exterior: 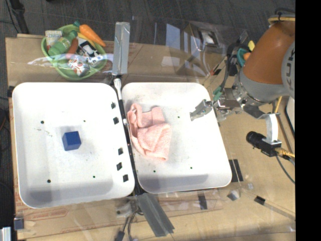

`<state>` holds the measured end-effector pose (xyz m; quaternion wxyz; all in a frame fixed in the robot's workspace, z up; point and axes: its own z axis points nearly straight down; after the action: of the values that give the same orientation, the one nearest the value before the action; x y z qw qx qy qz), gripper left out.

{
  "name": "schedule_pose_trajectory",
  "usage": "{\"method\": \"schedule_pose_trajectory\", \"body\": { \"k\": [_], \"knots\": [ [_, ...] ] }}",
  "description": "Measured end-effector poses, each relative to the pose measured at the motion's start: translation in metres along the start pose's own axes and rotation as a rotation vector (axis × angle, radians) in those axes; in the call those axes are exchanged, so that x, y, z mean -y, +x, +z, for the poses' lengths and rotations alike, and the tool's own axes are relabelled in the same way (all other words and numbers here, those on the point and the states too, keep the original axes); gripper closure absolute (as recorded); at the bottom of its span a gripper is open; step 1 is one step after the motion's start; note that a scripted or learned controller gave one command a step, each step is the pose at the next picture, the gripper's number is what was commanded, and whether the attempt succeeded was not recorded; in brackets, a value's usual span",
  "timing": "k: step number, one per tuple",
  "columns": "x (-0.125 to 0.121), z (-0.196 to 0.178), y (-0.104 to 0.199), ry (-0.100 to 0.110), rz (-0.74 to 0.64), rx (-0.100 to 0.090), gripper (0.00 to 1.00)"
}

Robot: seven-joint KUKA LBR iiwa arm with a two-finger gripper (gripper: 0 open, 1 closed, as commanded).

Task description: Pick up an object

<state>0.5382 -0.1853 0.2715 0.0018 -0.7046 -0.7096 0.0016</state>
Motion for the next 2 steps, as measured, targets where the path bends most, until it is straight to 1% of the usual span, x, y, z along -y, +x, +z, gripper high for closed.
{"method": "schedule_pose_trajectory", "body": {
  "k": [1, 2],
  "knots": [
    [-0.043, 0.132, 0.023, 0.003, 0.000, -0.001, 0.00],
    [-0.060, 0.179, 0.033, -0.001, -0.083, -0.002, 0.00]
  ]
}}
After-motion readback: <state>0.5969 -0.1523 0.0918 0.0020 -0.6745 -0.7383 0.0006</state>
